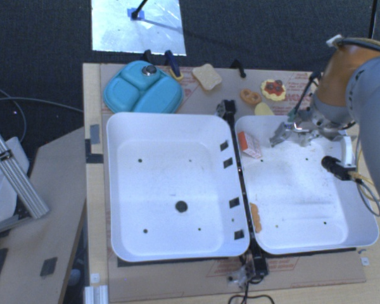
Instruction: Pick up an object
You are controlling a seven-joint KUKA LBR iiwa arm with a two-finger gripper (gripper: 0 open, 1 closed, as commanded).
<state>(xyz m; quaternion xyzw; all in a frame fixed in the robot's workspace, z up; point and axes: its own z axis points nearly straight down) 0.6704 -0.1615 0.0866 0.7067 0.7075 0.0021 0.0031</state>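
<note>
tool (285, 133): over right bin's (342, 233) far edge, grip state cannot tell | red-white packet (249, 145): far-left corner | orange piece (255, 216): left wall

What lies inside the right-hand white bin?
A red-and-white packet near its left wall and a small orange piece lower down. The gripper hides whatever sits beneath it.
</note>
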